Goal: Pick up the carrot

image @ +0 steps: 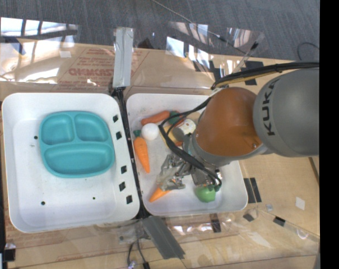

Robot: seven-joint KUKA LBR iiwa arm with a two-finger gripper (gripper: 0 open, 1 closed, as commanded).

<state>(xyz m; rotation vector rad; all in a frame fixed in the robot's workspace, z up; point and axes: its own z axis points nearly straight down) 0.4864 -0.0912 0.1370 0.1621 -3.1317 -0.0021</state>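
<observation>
Three orange carrots lie in the right bin [231, 203]. One carrot [141, 153] sits by the bin's left wall. A second carrot [156, 117] lies near the back wall. A small carrot piece [159, 194] rests near the front, just below and left of my gripper [173, 178]. The gripper hangs low over the bin floor, its tip close to that small piece; contact is unclear. The arm's orange band [228, 122] covers much of the bin's right half.
A white egg [150, 131] lies between the two upper carrots. A green round item [205, 193] sits right of the gripper. A pale yellowish item [184, 128] peeks from under the arm. The left bin [18, 167] holds a teal divided plate [77, 143].
</observation>
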